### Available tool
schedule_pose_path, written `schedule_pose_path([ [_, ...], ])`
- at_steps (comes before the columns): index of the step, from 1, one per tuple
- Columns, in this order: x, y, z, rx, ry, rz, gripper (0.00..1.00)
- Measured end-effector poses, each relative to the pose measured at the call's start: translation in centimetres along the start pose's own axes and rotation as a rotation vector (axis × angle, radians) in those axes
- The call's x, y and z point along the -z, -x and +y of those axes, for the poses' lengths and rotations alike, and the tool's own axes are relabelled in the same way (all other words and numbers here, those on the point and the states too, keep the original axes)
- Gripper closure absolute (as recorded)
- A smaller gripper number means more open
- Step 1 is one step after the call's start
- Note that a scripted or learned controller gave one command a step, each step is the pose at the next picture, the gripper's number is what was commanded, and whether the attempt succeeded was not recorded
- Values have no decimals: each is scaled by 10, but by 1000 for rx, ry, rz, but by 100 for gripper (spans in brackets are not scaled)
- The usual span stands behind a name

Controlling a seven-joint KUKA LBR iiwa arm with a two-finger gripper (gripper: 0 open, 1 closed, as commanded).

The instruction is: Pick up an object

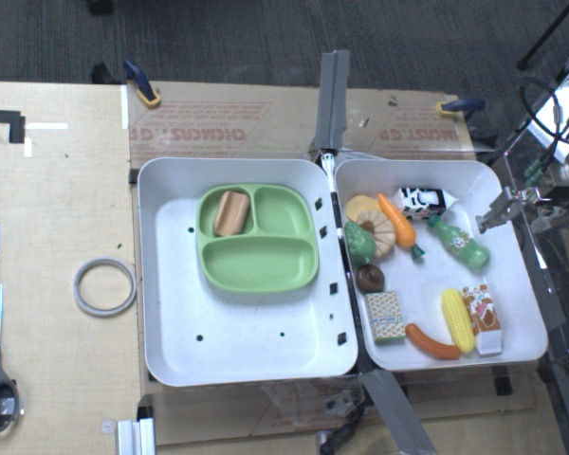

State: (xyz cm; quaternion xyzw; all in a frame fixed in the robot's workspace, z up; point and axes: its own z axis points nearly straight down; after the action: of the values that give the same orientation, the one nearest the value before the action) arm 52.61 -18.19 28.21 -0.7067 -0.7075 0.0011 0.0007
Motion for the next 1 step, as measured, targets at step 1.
schedule_pose_path([
  [1, 89, -2, -20, 74, 2, -2, 0],
])
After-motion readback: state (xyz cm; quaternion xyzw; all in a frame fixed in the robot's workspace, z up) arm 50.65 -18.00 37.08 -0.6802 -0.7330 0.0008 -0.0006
